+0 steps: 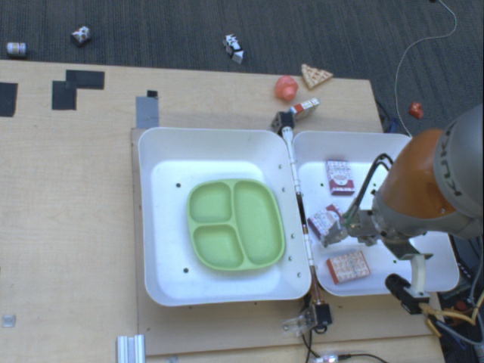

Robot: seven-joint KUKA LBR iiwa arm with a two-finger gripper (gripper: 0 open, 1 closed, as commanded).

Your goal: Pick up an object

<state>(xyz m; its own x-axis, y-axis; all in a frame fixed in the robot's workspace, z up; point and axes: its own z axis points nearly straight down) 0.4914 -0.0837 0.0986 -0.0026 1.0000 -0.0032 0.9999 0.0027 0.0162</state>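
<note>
My gripper (335, 231) hangs low over the right bin (378, 146), at its left side. It sits right beside a small crumpled red-and-white packet (324, 219), which lies just to its upper left. A flat red-and-white carton (348, 266) lies in front of the gripper near the bin's front edge. Another red-and-white carton (339, 176) rests further back in the same bin. The grey arm with its orange band (412, 184) covers the bin's right half.
The left bin (162, 225) holds a green divided plate (235, 224). Behind the bins lie a red ball (286, 88), a pizza-slice toy (316, 75) and a small tube (305, 107). Cables trail at the front right.
</note>
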